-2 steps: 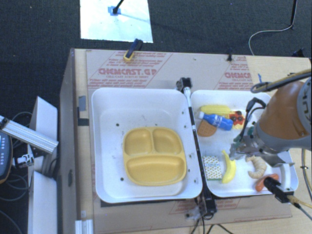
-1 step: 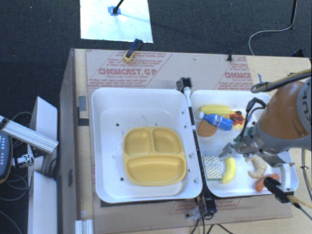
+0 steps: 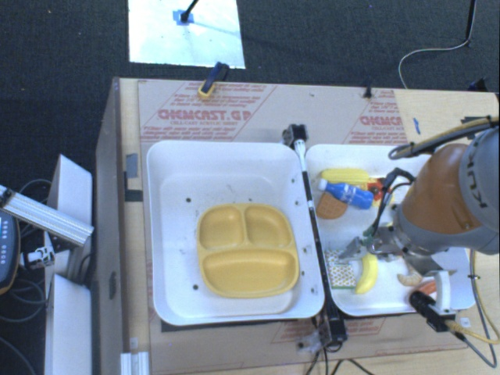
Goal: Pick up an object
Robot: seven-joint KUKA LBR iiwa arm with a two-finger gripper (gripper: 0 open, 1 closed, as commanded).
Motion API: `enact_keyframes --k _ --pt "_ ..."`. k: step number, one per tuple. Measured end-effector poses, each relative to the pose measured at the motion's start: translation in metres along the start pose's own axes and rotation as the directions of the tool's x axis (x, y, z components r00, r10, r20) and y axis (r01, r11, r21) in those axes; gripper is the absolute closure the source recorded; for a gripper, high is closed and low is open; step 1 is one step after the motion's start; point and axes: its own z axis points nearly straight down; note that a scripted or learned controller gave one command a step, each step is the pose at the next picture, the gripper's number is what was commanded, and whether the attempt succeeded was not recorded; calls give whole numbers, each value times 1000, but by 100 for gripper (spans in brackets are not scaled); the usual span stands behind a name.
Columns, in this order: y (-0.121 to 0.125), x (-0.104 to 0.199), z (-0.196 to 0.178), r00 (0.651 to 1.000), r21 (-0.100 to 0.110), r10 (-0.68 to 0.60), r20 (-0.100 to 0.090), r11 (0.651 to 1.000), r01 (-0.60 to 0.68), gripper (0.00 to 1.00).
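1. Your gripper (image 3: 361, 247): low in the right bin (image 3: 344, 156), just above the banana (image 3: 366, 274); claw state cannot be told.
2. Same bin, far end: blue bottle (image 3: 349, 194), yellow item (image 3: 344, 176), brown piece (image 3: 331, 207).
3. Left bin (image 3: 168, 209): yellow divided tray (image 3: 248, 249).

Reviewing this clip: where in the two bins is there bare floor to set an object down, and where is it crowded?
Left bin: bare floor borders the yellow divided tray, widest between it and the bin's far and left walls. Right bin: crowded, with a blue bottle, a yellow piece, a brown piece and a banana beside the gripper.
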Motion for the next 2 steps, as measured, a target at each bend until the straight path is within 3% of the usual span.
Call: enact_keyframes --k 1,2 --pt "1 -1 -10 1000 -5 0 3 1000 0 100" --pt "52 70 -101 1000 4 -2 2 1000 2 100"
